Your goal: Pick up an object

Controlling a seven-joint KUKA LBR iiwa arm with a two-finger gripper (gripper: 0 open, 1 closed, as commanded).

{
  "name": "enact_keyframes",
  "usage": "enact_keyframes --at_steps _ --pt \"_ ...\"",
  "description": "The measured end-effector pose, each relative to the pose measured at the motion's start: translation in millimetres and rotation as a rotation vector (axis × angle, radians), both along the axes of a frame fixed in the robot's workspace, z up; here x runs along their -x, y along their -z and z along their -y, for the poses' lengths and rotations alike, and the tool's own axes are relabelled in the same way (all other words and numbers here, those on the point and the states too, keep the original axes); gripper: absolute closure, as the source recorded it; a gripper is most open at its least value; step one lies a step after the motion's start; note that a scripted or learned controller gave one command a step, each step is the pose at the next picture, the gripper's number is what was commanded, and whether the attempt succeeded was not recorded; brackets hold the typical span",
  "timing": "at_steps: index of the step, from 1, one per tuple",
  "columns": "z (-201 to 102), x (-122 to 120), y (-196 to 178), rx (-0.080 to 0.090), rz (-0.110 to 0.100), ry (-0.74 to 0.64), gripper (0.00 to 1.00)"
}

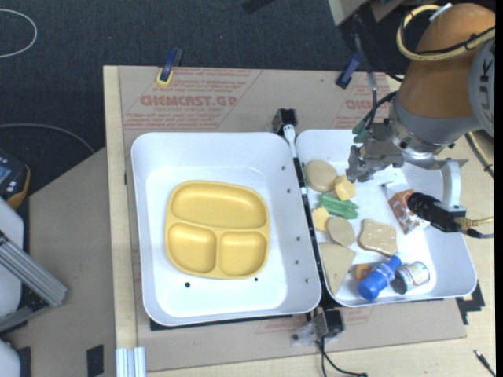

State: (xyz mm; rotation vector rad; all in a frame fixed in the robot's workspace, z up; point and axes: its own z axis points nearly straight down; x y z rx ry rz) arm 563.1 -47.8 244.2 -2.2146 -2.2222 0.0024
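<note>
While over the right bin (464, 269) | jaws (355, 171) state unclear | smooth yellow three-compartment tray (218, 228) in left bin (149, 210)

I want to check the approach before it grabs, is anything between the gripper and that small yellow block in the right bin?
Nothing visible. The gripper sits just above and right of the yellow block, with only bare bin floor between. A tan round piece lies close on the block's left.

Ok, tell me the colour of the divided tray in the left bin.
Yellow tray, clearest in the camera view.
</note>
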Motion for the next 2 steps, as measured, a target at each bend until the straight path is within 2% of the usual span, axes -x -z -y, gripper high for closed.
enact_keyframes --at_steps 1,2 --pt "-32 23 14 0.001 0.0 0.001 1.0" --pt "-45 38 29 0.0 -0.001 0.003 1.0"
